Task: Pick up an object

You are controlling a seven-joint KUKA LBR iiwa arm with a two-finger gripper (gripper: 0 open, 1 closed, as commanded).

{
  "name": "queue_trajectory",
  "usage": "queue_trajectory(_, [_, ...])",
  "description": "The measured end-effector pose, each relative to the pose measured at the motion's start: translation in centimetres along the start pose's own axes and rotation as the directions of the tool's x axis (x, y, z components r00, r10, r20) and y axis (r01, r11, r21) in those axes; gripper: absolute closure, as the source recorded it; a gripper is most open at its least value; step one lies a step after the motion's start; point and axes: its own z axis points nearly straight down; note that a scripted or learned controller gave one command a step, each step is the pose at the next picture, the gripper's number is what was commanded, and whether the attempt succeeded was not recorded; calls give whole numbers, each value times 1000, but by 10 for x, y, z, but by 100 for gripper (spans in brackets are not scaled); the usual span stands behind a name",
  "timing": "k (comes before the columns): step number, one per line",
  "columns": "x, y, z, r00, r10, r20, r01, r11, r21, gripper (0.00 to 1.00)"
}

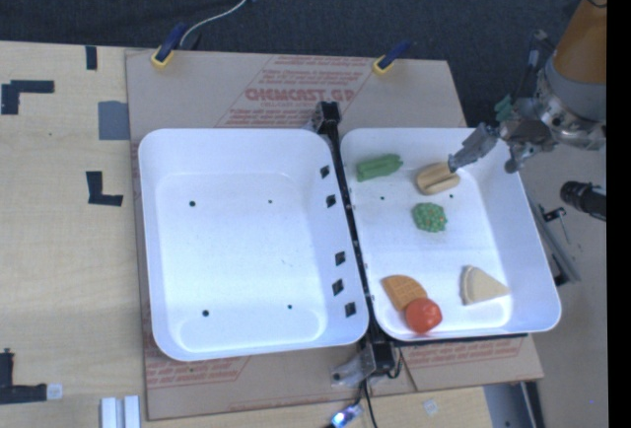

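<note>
Tabletop with two white bins; my tool (490,148) hangs open above the right bin (513,219), beside a tan bread roll (437,179): probably light, rigid; grip across its short width.

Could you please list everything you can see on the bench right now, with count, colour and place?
bins: two, white, side by side on the cardboard sheet
green oblong piece: one, green, right bin, far left part
tan roll: one, tan, right bin, far side
bumpy green piece: one, green, right bin, middle
orange piece: one, orange, right bin, near edge
red ball: one, red, touching the orange piece
cream wedge: one, cream, right bin, near right corner
clamps: two, yellow and blue, sheet's far edge
gripper: one, grey, open, over the right bin's far right edge, holding nothing
</note>
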Motion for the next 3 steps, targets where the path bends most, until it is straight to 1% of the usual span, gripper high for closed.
queue_trajectory(1, [-3,-44,192,1000,2,0,-2,1000,4,0])
queue_trajectory(2, [32,18,158,1000,-5,0,5,1000,-6,0])
queue_trajectory(3, [8,70,190,1000,7,-10,-7,999,45,0])
